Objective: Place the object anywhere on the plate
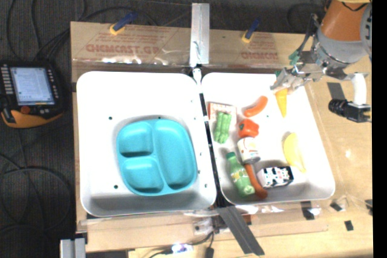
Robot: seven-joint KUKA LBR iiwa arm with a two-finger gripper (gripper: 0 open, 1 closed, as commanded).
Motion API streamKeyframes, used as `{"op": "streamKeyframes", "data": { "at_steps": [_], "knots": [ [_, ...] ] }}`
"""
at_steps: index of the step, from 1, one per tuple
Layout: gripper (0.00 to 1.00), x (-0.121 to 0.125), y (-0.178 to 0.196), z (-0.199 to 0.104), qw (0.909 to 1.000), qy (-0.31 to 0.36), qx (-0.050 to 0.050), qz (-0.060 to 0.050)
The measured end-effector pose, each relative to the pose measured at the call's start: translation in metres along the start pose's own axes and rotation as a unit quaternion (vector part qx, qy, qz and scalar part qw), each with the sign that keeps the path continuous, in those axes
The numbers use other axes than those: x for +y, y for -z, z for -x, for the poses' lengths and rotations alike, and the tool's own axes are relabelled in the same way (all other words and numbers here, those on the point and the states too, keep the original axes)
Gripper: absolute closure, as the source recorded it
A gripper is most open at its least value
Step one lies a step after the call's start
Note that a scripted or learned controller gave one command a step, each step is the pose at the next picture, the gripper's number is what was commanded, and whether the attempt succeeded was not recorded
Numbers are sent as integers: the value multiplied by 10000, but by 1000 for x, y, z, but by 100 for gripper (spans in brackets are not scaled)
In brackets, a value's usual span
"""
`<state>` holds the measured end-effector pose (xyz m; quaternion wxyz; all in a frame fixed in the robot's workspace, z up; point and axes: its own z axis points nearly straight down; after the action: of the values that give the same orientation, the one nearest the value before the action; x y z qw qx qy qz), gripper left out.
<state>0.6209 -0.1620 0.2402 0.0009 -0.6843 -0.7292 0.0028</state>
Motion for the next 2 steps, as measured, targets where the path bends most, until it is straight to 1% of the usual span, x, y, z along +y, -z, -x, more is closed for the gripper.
{"op": "streamKeyframes", "data": {
  "at_steps": [1,2],
  "knots": [
    [100,4,-42,-65,9770,2134,20,12],
    [100,14,-93,-31,9863,1652,23,6]
  ]
}}
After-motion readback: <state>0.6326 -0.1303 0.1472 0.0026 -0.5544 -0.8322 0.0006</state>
